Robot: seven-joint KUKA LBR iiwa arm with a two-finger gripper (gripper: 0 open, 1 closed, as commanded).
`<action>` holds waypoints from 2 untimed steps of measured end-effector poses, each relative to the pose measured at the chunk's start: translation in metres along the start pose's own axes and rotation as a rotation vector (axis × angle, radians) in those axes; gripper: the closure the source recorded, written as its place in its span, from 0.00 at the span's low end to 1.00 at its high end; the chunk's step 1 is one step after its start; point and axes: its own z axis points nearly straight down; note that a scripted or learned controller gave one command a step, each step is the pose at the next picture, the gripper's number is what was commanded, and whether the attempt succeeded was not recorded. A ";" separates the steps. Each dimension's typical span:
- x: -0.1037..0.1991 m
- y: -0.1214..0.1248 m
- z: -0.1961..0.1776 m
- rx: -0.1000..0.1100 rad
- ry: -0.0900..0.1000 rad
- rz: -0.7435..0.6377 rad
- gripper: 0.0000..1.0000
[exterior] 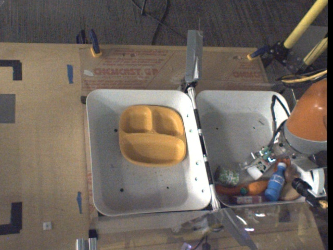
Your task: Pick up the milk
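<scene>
My gripper (pixel 266 157) reaches into the right bin (pixel 234 113) from the right, low over its front right corner, below the arm's orange band (pixel 310 117). A small white item (pixel 254 171), probably the milk, lies just below and left of the gripper tip, partly hidden by it. I cannot tell whether they touch. A blue bottle (pixel 275 182) with a red cap stands right beside the white item.
A green leafy item (pixel 227 176), an orange carrot (pixel 250 188) and a pink bar (pixel 247 199) crowd the right bin's front wall. The left bin (pixel 104 155) holds a yellow divided plate (pixel 152 135). Black cables hang by the arm.
</scene>
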 end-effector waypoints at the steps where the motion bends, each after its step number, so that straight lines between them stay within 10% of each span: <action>1: 0.005 0.004 -0.012 -0.003 0.008 -0.007 1.00; 2: 0.090 0.050 -0.086 0.006 0.003 -0.066 1.00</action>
